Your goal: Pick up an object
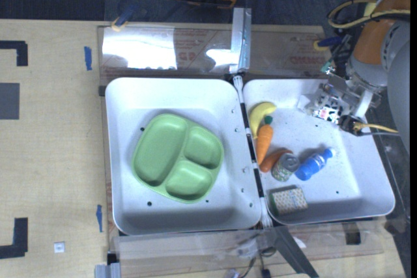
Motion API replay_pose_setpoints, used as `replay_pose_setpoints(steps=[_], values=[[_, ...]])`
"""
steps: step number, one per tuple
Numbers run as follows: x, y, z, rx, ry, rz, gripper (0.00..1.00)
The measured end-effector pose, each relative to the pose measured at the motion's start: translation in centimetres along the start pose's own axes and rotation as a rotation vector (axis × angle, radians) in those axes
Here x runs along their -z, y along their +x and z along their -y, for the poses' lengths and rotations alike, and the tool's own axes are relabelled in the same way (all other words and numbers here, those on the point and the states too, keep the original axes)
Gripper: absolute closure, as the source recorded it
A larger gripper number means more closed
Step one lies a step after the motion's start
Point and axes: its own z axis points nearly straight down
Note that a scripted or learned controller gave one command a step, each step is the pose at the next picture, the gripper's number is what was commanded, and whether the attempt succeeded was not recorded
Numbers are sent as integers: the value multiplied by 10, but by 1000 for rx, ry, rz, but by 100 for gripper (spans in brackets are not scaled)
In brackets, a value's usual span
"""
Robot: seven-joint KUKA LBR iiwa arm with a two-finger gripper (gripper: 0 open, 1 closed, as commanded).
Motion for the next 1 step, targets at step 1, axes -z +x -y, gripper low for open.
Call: replay_pose_setpoints(steps=[1], values=[[63,-36,68,2,-59,-11,0]])
